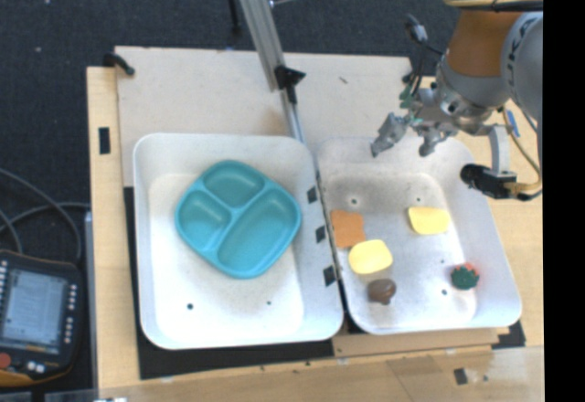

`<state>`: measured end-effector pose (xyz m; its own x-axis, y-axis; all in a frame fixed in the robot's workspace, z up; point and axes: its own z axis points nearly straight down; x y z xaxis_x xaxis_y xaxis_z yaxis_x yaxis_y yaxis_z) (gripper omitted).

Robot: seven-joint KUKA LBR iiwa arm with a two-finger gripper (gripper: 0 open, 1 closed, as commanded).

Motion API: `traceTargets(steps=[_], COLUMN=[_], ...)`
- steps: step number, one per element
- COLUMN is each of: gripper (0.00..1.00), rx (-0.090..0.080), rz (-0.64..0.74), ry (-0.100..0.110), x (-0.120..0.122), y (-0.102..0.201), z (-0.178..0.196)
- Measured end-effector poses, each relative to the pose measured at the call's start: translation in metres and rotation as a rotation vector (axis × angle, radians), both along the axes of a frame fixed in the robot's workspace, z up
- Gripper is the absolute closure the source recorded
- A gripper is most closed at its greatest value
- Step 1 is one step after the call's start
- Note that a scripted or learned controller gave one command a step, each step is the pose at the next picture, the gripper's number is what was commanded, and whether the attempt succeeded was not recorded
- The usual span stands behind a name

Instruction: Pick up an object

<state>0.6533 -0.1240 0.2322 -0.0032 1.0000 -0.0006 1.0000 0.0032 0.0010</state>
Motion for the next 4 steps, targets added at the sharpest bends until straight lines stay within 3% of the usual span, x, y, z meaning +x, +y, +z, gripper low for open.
traceTargets(steps=[1,3,4], gripper=[0.0,0.0,0.0], rx=[-0.001,-0.001,-0.002], rz=[0.0,0.0,-0.002], ry=[0.0,0.004,0.003], x=[0.0,0.01,0.01], y=[0.0,0.012,0.011], z=[0.0,-0.1,-0.133])
